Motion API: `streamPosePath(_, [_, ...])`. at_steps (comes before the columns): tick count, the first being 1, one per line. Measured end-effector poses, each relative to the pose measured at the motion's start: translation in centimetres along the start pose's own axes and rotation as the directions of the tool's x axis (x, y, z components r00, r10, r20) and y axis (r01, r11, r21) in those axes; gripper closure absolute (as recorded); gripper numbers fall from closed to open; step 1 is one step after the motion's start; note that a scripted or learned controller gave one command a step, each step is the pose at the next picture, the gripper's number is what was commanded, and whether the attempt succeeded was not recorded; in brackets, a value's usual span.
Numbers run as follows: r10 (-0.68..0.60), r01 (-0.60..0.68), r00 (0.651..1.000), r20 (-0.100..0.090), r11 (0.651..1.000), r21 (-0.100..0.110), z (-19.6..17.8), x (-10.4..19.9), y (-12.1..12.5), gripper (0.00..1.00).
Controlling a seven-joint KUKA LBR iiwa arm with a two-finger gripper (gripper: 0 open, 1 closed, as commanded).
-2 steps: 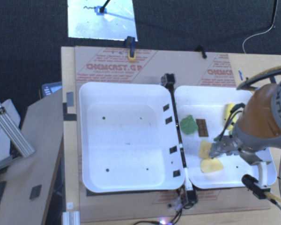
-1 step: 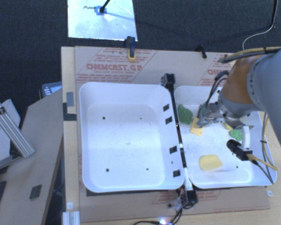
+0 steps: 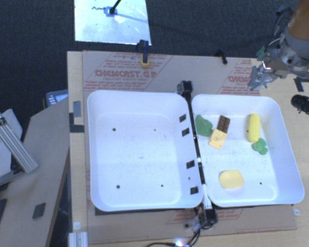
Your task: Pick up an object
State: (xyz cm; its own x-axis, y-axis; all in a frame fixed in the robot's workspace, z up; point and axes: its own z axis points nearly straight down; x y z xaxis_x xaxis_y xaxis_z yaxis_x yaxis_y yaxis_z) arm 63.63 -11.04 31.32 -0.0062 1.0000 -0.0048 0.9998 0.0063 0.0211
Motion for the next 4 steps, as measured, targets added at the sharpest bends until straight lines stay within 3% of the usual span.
streamPosePath(1, [0.009,-0.009,1.0,-0.005,1.0,0.029,13.9,-3.6,-3.8,1.0])
streamPosePath(2, [0.005,-0.004,1.0,-0.012,0.999,0.036,17.9,3.3,-15.9,1.0])
streamPosePath(3, [-0.006,0.006,1.0,-0.005,1.0,0.001,5.4,7.4,-6.9,1.0])
streamPosePath(4, [0.005,-0.005,1.0,-0.001,1.0,0.0,-11.3,2.8,-9.2,1.0])
